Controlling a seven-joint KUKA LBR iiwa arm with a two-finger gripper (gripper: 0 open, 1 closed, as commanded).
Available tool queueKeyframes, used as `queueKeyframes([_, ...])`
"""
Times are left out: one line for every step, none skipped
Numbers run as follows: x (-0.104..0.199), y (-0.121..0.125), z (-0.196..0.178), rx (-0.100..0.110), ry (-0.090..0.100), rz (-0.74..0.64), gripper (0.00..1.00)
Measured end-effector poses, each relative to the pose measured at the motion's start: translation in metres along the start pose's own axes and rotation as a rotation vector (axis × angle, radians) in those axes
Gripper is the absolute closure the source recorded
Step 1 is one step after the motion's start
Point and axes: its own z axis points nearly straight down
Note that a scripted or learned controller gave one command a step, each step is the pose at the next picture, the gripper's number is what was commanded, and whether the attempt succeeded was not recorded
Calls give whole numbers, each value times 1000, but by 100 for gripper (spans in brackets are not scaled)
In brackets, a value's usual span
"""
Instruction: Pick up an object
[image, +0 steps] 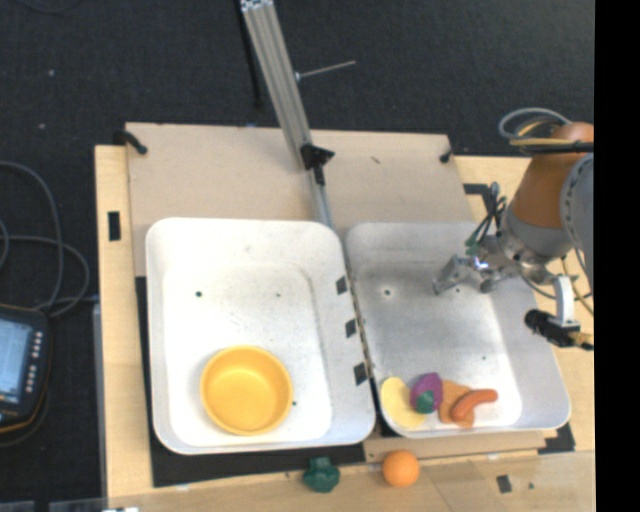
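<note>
In the right bin (420, 250), several toy foods cluster at the near edge: a pale yellow banana-like piece (394, 398), a purple eggplant with a green cap (427, 390), and an orange carrot-like piece (470, 401). A yellow bowl (246, 389) sits in the near part of the left bin (200, 250). My gripper (458, 274) hangs over the far right part of the right bin, well away from the toy foods, with nothing visible between its fingers.
An orange ball (400, 468) and a small green object (321, 475) lie on the bench in front of the bins. A metal pole (285, 90) slants up from between the bins at the back. A screen device (18, 370) sits at the far left.
</note>
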Motion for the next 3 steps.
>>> queueKeyframes([-1,2,-14,-6,-4,-3,100])
queueKeyframes([7,6,-67,-9,2,0,100])
queueKeyframes([3,5,-109,-4,2,0,100])
